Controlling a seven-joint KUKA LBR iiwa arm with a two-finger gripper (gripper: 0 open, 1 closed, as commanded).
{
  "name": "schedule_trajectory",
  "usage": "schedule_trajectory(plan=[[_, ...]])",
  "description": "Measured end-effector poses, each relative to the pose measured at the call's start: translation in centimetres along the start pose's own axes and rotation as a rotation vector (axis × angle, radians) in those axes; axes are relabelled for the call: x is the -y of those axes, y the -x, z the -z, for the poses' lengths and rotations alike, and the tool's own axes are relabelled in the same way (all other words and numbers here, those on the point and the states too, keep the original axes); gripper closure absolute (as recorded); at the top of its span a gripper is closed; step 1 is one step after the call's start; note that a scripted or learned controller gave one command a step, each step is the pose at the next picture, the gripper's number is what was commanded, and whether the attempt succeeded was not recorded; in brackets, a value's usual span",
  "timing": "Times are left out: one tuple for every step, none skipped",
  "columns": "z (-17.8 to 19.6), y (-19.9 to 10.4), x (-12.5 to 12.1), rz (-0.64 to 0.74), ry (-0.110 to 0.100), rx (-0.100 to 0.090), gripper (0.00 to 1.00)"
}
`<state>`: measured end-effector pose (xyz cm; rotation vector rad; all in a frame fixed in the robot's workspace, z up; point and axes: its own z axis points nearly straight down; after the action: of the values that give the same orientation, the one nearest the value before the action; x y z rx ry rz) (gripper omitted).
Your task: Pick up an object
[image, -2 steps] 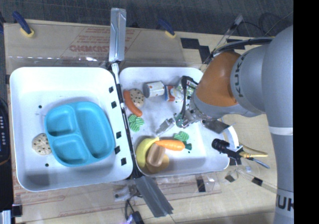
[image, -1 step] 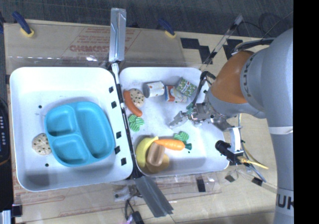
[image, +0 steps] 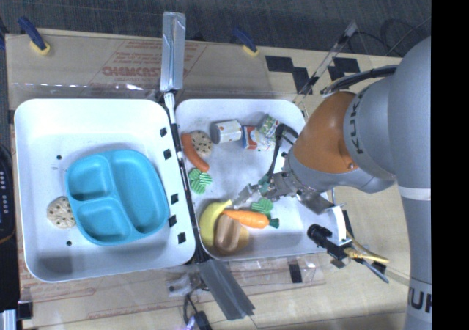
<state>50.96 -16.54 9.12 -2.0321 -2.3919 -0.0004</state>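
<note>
The arm (image: 366,138) reaches in from the right, bent low over the right bin (image: 293,112), wrist angled down and leftward. Its hand (image: 258,191) sits just above the toy carrot (image: 249,218), which lies in the near part of that bin, resting against the yellow fruit (image: 209,215). Whether the hand is apart or together I cannot tell. The carrot looks like light, stiff, smooth plastic, probably slippery; gripping across its thick orange middle seems safest.
</note>
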Motion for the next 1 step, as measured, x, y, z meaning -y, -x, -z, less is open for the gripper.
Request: schedule_trajectory(plan=[[0.95,0.20,-0.07,0.002,0.000,0.001,1.00]])
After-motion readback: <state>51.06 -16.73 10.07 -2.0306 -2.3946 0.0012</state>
